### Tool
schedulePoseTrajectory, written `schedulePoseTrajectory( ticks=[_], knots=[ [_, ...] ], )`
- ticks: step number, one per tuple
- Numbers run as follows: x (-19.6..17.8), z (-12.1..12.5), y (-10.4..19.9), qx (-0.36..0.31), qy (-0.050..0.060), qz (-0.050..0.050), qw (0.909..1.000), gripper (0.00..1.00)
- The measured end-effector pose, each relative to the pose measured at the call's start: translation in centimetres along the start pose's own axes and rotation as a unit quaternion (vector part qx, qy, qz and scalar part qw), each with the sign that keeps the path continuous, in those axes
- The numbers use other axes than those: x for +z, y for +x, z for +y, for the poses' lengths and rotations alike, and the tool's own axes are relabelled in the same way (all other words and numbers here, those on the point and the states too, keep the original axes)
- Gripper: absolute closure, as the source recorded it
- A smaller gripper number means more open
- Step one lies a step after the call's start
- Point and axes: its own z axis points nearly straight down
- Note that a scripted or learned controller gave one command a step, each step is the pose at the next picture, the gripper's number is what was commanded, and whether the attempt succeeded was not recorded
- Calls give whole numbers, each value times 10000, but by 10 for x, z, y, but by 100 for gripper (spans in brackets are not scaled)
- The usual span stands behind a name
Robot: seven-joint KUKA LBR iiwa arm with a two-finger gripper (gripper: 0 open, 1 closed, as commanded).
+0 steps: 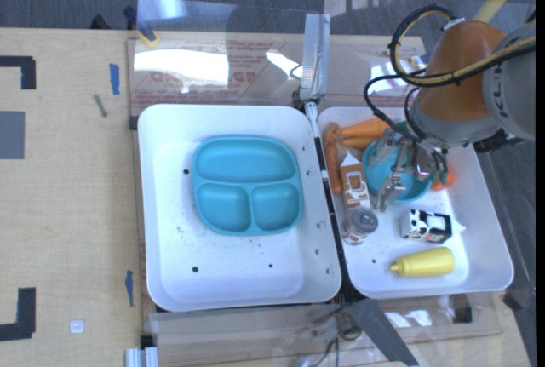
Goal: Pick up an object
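- The arm [464, 71] comes in from 3 o'clock and bends down over the right bin [490, 225], its orange band sitting above the bin's far edge with black cables looping around it.
- The gripper [396, 178] hangs over the middle of the right bin, in front of a blue bowl [383, 163]; its metal fingers [390, 186] point down toward 7 o'clock.
- How far apart the fingers stand I cannot tell, because they blur into the bowl behind them, and nothing can be seen held between them.
- In the right bin, an orange carrot-shaped toy [362, 132] lies at 12 o'clock from the gripper, near the far wall.
- A small orange and white box [352, 185] lies at 9 o'clock from the gripper, close to the bin's left wall.
- A round grey piece [364, 222] sits at 7 o'clock from the gripper.
- A black and white toy [426, 225] lies at 5 o'clock, just beside the gripper.
- A yellow bottle [423, 263] lies on its side at 6 o'clock, near the bin's front edge.
- The left bin [170, 255] holds a blue divided plate [247, 185], lying flat near its middle, at 9 o'clock from the gripper and well apart from it.
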Motion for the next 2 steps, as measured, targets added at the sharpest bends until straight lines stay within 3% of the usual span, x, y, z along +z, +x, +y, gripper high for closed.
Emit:
schedulePoseTrajectory(
  ticks=[1,2],
  knots=[
    [1,-1,-10,-240,12,150,9996,0],
    [0,2,4,71,11,-80,9999,0]
  ],
)
